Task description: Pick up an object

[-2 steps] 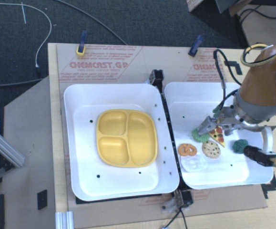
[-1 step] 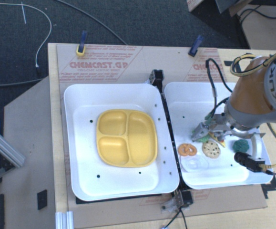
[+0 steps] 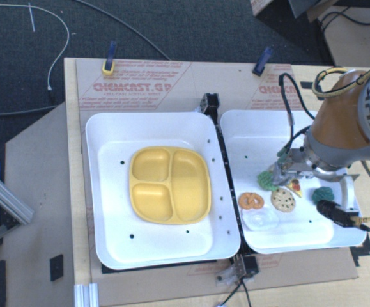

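Gripper [image 3: 283, 176] low over green obj [image 3: 265, 180]

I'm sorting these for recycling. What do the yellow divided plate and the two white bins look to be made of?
The yellow plate looks like moulded plastic with a matte finish: even colour, rounded dividers, soft sheen. The left bin and right bin look like thin glossy white plastic, judging by their smooth rounded rims, though the view leaves that open.

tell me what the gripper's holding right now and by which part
It cannot be told. The gripper is low in the right bin over a green item, but no object shows between its fingers.
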Controlling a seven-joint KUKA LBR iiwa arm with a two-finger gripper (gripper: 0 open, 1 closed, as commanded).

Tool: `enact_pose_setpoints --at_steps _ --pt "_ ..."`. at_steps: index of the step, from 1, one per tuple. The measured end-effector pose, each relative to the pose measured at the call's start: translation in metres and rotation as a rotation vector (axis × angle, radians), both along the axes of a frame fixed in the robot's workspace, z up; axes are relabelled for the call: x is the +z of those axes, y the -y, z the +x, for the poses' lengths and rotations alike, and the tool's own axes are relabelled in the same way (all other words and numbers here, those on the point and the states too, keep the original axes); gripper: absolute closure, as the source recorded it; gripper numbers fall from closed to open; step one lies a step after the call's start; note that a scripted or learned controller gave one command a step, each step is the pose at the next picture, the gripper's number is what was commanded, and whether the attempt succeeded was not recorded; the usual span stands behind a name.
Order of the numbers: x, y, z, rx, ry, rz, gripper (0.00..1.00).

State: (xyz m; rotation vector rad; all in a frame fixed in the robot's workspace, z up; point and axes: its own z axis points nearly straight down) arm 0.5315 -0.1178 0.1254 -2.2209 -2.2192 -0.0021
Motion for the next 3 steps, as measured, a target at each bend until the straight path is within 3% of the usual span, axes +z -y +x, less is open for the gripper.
enact_pose_setpoints --at_steps 2,3 --pt "0.111 0.01 0.001 0.002 0.009 -0.004 1.0" --pt "0.145 0.01 0.003 0.003 0.005 -0.003 1.0"
